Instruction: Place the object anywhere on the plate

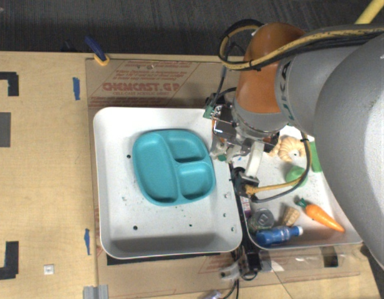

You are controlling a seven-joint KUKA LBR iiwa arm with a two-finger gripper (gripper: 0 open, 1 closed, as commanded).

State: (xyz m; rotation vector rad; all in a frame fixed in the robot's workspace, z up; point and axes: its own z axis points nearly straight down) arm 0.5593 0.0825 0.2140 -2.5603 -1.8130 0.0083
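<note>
Two shallow white bins sit side by side on the worktop [36, 185]. Left bin [117, 229], centre of frame, carries the teal divided plate [173, 166]. Right bin [341, 242], lower right, contains a carrot [321, 215], a blue marker [278, 235], a cork-like piece [291, 215], and a shell-shaped object [287, 147]. Gripper [239, 161] is positioned over the shared bin edge, beside the plate; finger state cannot be determined.

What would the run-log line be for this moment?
arm: over right bin | gripper: near bin divider, grasp unclear | plate: left bin, nothing on it | carrot, bottle: right bin
</note>
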